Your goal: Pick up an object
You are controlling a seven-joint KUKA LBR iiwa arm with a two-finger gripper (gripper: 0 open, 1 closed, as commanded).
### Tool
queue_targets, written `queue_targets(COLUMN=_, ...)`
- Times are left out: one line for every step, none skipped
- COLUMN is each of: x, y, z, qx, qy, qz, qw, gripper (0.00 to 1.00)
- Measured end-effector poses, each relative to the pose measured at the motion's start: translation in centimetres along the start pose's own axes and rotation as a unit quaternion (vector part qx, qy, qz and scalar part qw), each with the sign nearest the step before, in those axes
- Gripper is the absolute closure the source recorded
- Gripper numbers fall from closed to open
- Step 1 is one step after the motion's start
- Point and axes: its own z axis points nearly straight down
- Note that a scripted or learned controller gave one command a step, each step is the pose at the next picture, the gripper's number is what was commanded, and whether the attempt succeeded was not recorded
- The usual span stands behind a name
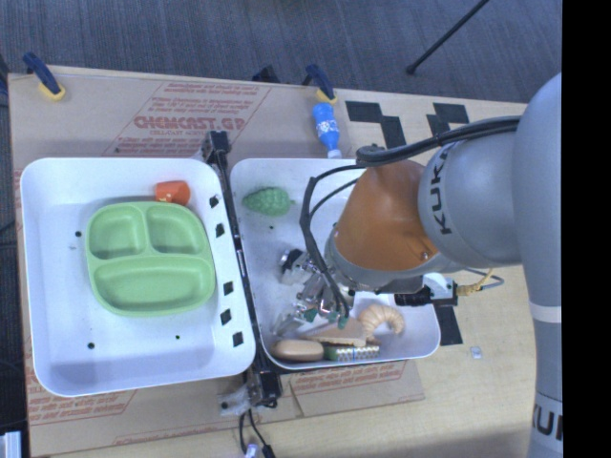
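— Where is the gripper (320, 299) seen?
— It is lowered into the right bin (286, 181), among a croissant (384, 319) and other clutter.
— Is anything gripped?
— That cannot be told; the view there is obscured.

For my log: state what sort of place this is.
Probably a robotics lab bench: a robot arm reaches over two white bins clamped onto cardboard, with toy food and a green plate inside.

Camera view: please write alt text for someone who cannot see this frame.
A grey KUKA arm reaches from the right, its gripper low over small food items cluttering the right bin. The left bin holds a green divided plate and an orange item.
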Motion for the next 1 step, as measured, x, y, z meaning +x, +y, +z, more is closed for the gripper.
queue_targets(x=-0.01, y=-0.03, z=0.0, qx=0.0, qy=0.0, qz=0.001, qw=1.0, gripper=0.0)
